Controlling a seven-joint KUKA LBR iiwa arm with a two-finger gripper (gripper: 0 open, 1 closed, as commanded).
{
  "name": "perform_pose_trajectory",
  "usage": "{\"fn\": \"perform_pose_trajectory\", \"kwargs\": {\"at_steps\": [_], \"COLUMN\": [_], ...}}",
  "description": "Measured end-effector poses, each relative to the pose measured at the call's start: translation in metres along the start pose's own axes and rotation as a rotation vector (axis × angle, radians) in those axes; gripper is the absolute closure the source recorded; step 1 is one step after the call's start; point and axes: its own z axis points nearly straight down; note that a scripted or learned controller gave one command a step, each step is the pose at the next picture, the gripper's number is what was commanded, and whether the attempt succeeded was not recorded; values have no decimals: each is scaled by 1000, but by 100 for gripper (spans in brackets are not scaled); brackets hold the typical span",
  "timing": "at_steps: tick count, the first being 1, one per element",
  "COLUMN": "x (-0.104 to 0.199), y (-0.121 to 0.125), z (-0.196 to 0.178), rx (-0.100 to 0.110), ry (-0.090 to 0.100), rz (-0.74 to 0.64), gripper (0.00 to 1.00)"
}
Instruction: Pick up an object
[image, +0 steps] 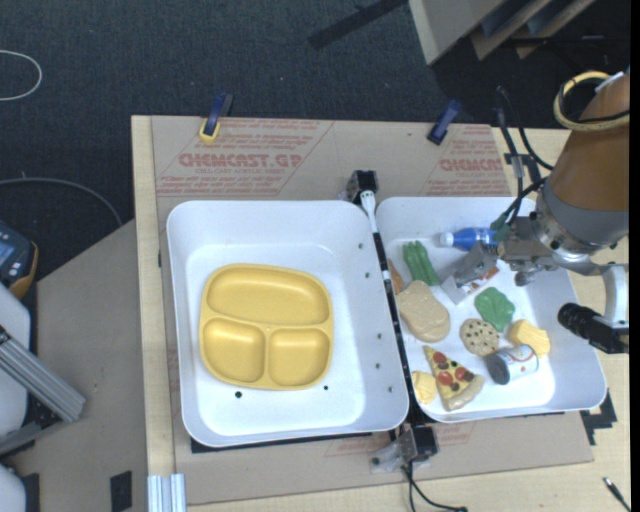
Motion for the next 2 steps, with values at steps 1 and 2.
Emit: {"fn": "perform_pose_trajectory", "kwargs": {"at_steps": [1,2], "x": [0,-6], "y": [2,-3], "z": [-6,54], "rx": [-12,-5], "ry": [-2,-1], "rz": [-2,-1], "gripper": [0,0]}}
